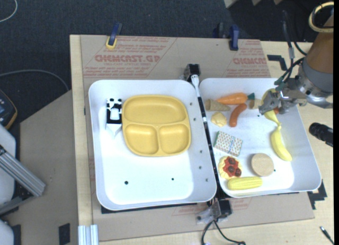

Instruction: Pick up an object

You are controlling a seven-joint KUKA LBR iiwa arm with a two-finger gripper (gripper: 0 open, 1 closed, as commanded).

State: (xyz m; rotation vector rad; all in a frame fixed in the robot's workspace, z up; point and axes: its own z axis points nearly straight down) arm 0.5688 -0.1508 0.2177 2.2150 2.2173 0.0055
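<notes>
Above the banana (280,144), near its upper tip, the gripper (275,104) hangs over the right bin (306,156); finger opening and grasp cannot be determined.

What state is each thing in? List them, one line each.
Gripper: low over the right bin's far side, at the banana's tip.
Banana: lying flat, not lifted.
Carrot: lying flat by the far wall.
Sausage: lying flat, angled.
Corn: lying along the near wall.
Divided tray: right way up in the left bin.
</notes>
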